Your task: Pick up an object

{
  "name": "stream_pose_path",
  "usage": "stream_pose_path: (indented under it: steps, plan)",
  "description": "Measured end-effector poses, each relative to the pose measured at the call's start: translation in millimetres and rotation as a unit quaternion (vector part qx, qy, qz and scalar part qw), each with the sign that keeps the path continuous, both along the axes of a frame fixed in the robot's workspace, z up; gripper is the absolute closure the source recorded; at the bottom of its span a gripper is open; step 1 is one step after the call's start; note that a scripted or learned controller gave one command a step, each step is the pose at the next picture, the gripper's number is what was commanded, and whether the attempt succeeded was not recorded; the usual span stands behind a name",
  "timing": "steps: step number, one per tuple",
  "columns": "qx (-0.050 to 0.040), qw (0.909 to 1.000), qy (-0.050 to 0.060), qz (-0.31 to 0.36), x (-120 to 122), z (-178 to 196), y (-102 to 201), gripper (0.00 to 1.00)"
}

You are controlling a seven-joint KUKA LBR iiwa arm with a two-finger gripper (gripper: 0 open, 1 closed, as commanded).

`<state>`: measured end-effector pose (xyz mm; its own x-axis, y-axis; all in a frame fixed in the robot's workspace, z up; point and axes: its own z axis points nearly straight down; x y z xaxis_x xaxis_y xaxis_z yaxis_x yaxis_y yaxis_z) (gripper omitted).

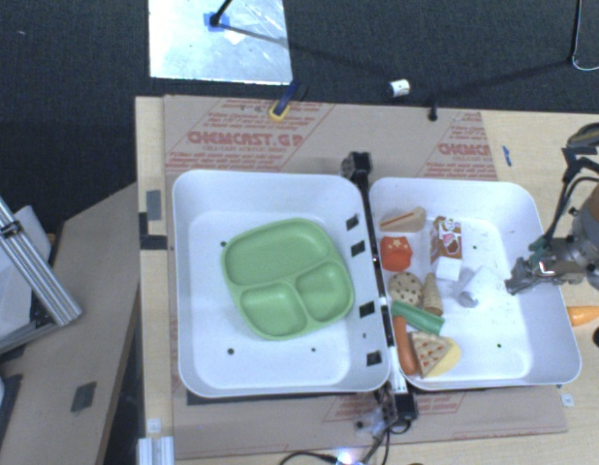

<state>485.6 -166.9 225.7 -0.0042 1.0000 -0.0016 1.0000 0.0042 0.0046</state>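
1. You are looking down at a worktop (154, 298) that is carrying two shallow white bins side by side: the left bin (198, 260) and the right bin (532, 347)
2. The left bin is holding a green divided tray (285, 277), lying flat and slightly turned
3. The toy food is sitting in the left part of the right bin, close to the divider: a sandwich piece (403, 221) at the top, a red tomato-like piece (396, 253) below it, a small carton (446, 239) beside those, a speckled cookie (405, 288), a green stick (416, 316), a sausage (406, 347) and a pizza slice (434, 355) at the bottom
4. A white block (471, 284) is lying just right of the carton, near the bin's middle
5. The arm is reaching in from the right, and the gripper (518, 281) is hanging over the right half of the right bin, near the white block but apart from it
6. You cannot tell how far the jaws are parted, and nothing is showing between them
7. An orange piece (586, 314) is lying at the right bin's right rim
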Motion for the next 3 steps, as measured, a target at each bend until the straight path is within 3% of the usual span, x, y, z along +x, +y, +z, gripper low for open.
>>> stream_pose_path:
  steps: [1,2,3]
  plan:
    - [0.0011,1.0,0.0,0.003,12,9,54,1.0]
    - [0.0013,1.0,0.002,0.002,12,-11,84,1.0]
    - [0.0008,1.0,0.001,0.0,11,-11,83,1.0]
